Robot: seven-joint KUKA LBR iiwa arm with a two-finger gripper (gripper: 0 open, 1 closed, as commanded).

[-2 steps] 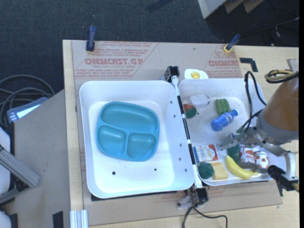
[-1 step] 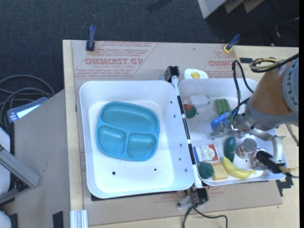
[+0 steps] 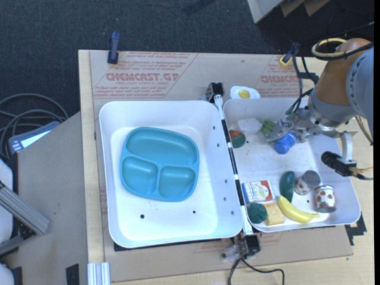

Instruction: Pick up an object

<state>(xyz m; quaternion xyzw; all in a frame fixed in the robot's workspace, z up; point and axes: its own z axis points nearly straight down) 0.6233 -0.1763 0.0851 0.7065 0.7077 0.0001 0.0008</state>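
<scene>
Dark carpet surrounds the surface [image 3: 148,70], which carries two white bins. I see the gripper [image 3: 289,134] low in the right bin [image 3: 350,209], right at a blue object [image 3: 285,143] near its 12 o'clock end; whether it grips, I cannot tell. I'd confirm a firm hold, then lift straight. Toward 6 o'clock lie a banana [image 3: 298,211], two cans [image 3: 316,190] and a carton [image 3: 258,191]. The left bin [image 3: 113,123] holds a blue divided plate [image 3: 159,163].

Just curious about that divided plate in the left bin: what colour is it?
The divided plate is light blue all over, plain, shown clearly in the camera view.
</scene>
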